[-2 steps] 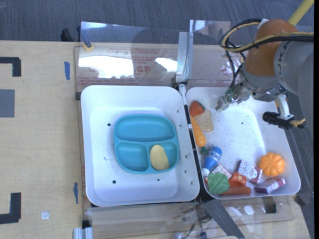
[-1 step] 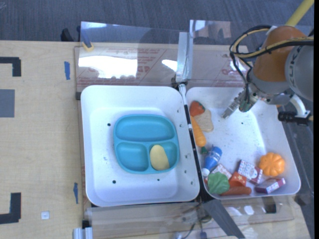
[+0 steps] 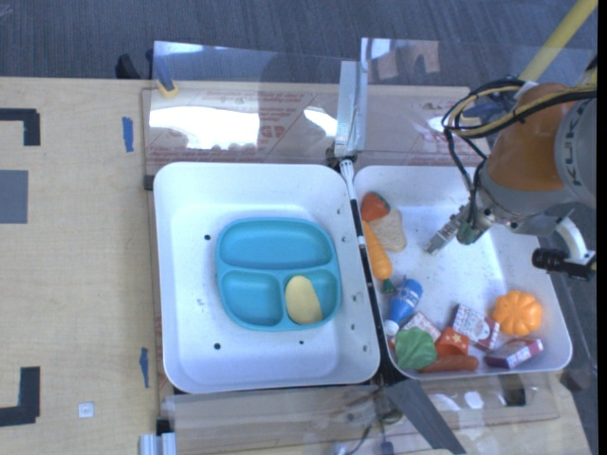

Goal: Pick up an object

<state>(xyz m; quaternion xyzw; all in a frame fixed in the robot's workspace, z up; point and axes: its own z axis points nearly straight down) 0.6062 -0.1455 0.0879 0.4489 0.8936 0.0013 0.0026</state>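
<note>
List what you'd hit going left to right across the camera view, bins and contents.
left bin → blue divided tray → yellow potato-like piece → orange carrot → blue bottle → pincer → orange pumpkin

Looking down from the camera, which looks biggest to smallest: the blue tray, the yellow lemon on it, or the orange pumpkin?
1. Blue tray, by far the largest.
2. Orange pumpkin.
3. Yellow lemon.
The last two look nearly alike, so their order is unsure.
</note>
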